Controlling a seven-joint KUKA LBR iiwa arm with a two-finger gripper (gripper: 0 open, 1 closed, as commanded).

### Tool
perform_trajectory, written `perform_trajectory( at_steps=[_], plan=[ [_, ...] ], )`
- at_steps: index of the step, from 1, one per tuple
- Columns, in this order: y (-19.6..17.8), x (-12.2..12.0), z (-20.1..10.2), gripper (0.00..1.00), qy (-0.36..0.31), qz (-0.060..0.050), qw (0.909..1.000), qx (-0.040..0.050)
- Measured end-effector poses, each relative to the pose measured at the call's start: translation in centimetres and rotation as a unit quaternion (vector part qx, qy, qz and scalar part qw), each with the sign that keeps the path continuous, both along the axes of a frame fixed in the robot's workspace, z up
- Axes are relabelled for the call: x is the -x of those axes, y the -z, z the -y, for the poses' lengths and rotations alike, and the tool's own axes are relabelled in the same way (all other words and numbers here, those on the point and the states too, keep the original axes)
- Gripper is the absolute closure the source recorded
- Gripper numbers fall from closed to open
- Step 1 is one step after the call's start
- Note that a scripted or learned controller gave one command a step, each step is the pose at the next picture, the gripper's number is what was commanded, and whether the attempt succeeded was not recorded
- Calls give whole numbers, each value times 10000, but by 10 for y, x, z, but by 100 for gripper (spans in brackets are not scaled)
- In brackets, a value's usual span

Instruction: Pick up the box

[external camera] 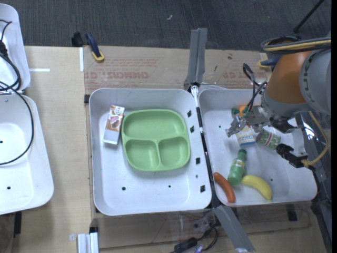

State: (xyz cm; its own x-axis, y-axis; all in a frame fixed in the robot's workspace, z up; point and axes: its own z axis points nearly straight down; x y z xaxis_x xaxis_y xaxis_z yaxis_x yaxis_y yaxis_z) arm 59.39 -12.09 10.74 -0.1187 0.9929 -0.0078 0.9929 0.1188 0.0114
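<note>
A small white box [113,124] with a brown picture lies flat in the left bin [100,157], just left of the green plate. My gripper [240,124] hangs over the upper middle of the right bin [295,194], far to the right of that box. Right under the gripper lies a small white and blue carton [246,137]. Whether the gripper touches the carton cannot be told from this angle.
A green three-part plate [156,139] fills the middle of the left bin. The right bin also holds a clear bottle [268,139], a green bottle [238,167], a banana [258,186], a red sausage [225,187] and a small orange item [242,109].
</note>
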Motion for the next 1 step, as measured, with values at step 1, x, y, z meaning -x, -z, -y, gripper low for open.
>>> perform_trajectory(
  at_steps=[1],
  plan=[
    [-9,0,1,100,18,2,10000,2]
  ],
)
